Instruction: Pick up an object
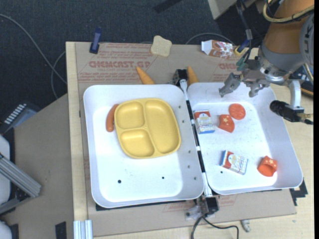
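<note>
My tool [242, 85] hangs over the far edge of the right bin [285, 133], its two fingers [228, 87] spread apart with nothing between them. Nearest the camera, well short of my tool, lie a small carton [234, 162] and, to its right, an orange-red piece [267, 167]. Closer to my tool sit a second small carton [205, 122] by the bin's left wall and a red wedge [227, 123] just beside it. A round tomato slice [237, 111] lies just short of my tool, apart from the fingers. To my tool's left, in the left bin [99, 173], a yellow tray [147, 127] rests with a sausage [110, 118] at its left side. Beyond both bins, on the tabletop [119, 63], I see a carrot [144, 75], a bread slice [161, 46] and a crumpled wrapper [218, 48].
</note>
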`<state>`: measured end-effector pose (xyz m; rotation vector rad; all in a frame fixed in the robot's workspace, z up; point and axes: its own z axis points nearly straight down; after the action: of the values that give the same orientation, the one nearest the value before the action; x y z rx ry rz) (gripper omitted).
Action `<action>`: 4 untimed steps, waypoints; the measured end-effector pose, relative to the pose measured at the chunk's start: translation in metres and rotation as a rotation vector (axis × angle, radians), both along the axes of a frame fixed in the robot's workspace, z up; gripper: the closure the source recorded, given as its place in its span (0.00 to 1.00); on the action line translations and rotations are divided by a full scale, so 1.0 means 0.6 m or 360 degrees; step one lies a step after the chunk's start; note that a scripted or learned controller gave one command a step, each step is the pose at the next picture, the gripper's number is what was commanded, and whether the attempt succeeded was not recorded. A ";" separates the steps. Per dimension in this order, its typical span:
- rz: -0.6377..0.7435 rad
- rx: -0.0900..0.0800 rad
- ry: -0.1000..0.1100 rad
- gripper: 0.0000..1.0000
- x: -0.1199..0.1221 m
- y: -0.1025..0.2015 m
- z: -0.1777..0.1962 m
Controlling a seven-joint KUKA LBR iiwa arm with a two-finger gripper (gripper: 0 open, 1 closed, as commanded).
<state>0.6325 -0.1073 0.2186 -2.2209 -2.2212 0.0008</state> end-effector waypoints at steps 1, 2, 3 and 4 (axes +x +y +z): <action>-0.0002 0.0001 0.0004 0.00 -0.024 -0.052 -0.189; -0.0002 -0.0005 -0.0018 0.00 -0.058 0.010 -0.216; 0.0000 -0.0003 -0.0006 0.00 -0.003 -0.024 -0.221; 0.0000 0.0000 0.0000 0.00 -0.040 0.025 -0.223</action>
<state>0.6087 -0.0921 0.0846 -2.2207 -2.2213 0.0004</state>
